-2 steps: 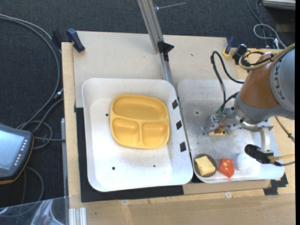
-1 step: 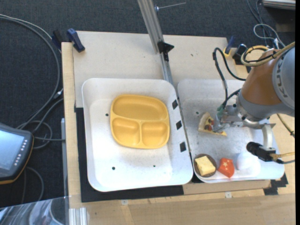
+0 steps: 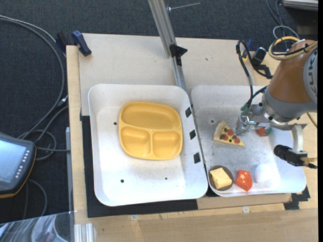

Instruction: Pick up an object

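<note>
In the right bin [image 3: 202,105] a toy pizza slice [image 3: 227,135] lies near the middle. My gripper [image 3: 243,125] hangs just to its right, low over the bin floor, close to the slice's upper right corner. A small red and green piece [image 3: 261,131] peeks out under the arm's wrist. Along the bin's front edge lie a yellow block on a brown disc [image 3: 220,178], a red strawberry-like piece [image 3: 244,180] and a white rounded object [image 3: 264,173].
The left bin [image 3: 101,135] bears a yellow divided plate [image 3: 150,130]. A metal pole [image 3: 161,19] rises from the back between the bins. Cables [image 3: 257,59] trail behind the right bin, and a black part [image 3: 288,155] juts from the arm over its right side.
</note>
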`<move>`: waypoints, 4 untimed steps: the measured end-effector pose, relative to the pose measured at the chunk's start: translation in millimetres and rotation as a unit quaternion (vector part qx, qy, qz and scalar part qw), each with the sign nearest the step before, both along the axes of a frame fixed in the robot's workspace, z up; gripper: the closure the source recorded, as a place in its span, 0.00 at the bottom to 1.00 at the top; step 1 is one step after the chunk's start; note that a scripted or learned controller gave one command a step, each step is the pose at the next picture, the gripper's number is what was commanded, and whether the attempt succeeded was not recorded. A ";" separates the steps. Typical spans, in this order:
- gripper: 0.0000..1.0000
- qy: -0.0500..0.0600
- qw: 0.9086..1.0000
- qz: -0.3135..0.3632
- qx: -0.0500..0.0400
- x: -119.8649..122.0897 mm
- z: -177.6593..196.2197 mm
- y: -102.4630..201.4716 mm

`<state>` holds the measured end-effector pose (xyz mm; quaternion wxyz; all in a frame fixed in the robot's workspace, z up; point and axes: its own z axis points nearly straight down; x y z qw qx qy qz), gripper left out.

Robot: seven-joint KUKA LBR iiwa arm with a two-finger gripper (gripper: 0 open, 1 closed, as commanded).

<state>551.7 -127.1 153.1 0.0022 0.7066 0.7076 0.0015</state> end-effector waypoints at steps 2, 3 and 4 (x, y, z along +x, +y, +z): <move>1.00 0.000 1.000 0.000 0.000 5.8 94.9 1.3; 1.00 0.001 1.000 0.002 0.001 24.9 93.9 46.5; 1.00 0.004 1.000 0.003 0.002 31.2 82.6 104.2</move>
